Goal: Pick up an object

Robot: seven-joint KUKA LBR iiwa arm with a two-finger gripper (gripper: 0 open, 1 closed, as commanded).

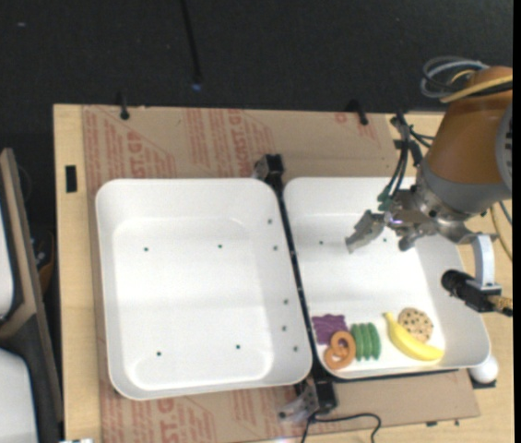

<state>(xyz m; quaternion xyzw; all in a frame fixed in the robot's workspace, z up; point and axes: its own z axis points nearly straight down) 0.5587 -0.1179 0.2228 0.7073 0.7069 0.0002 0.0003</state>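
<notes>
Look at the gripper [382, 232] first: it hangs over the upper middle of the right bin [334, 201], above bare white floor, and you can see 2 dark fingers [363, 231] reaching down and to the left from the wrist. They stand spread apart with nothing between them, so the gripper is open and holds no object. Behind it, the arm [467, 146] comes in from the right edge, its orange band rising over the grey wrist, with cables looping above it.

You find every object gathered along the near edge of the right bin, well apart from the gripper. From left to right there is a purple piece [329, 325], an orange ring [340, 350] just below and touching it, a green ribbed piece [366, 340] beside the ring, then a yellow banana [413, 341] curving along the front wall. A brown speckled cookie [415, 321] sits against the banana's upper side.

To your left, the left bin [112, 247] lies beside the right one, their walls meeting at a dark divider. Both bins rest on a cardboard sheet [177, 141] printed with red lettering, laid over the wooden bench [71, 247].
</notes>
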